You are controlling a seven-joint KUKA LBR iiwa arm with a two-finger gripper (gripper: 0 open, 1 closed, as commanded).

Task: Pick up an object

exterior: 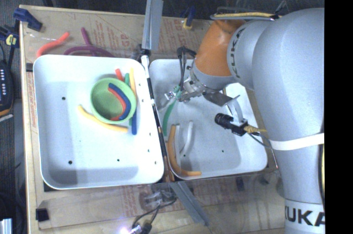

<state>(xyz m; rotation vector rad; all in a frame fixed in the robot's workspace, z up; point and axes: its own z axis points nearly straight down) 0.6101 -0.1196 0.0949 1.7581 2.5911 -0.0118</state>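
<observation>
My gripper (176, 96) is low in the right bin (251, 158), near its left wall, at the end of the grey arm with the orange band. A thin green strip (167, 114) runs from right under the gripper down along that wall; whether it is held I cannot tell. An orange strip (173, 150) bent into an L and a pale white strip (189, 136) lie in the front of the same bin.
The left bin (71, 166) holds a green bowl (105, 100) with red, blue, yellow and orange strips in and around it. A black cable fitting (229, 122) hangs off the arm over the right bin. Pink and orange strips (66, 45) lie on the bench behind the left bin.
</observation>
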